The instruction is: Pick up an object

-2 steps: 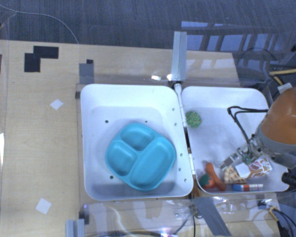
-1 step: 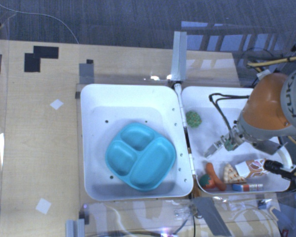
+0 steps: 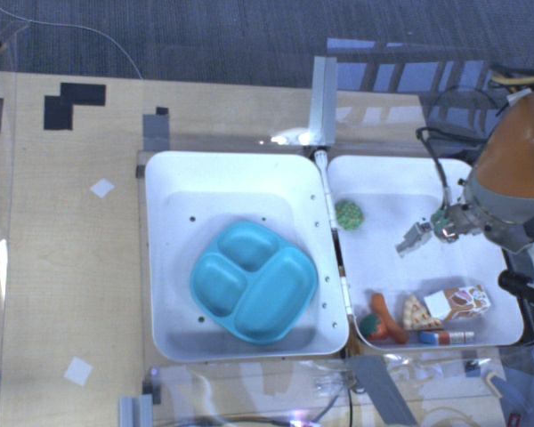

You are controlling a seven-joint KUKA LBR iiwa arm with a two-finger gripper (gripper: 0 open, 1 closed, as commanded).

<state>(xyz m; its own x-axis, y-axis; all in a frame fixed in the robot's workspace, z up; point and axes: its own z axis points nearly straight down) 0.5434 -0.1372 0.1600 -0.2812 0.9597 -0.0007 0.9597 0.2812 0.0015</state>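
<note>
My gripper (image 3: 412, 239) hangs over the middle of the right bin (image 3: 400, 185), reaching in from the right, with nothing visible between its fingers. A green bumpy ball (image 3: 348, 213) lies to its left near the bin's dividing wall. Along the bin's front edge lie an orange carrot-like toy (image 3: 385, 317) with a green piece (image 3: 368, 327) beside it, a waffle-patterned slice (image 3: 416, 312), a small printed carton (image 3: 465, 301) and a marker-like stick (image 3: 445, 336). The left bin (image 3: 169, 203) holds a blue divided plate (image 3: 253, 279).
A metal post (image 3: 323, 100) stands behind the seam between the bins. Black cables (image 3: 440, 123) loop at the back right near the arm. Black tape marks (image 3: 71, 103) lie on the wooden bench at the left.
</note>
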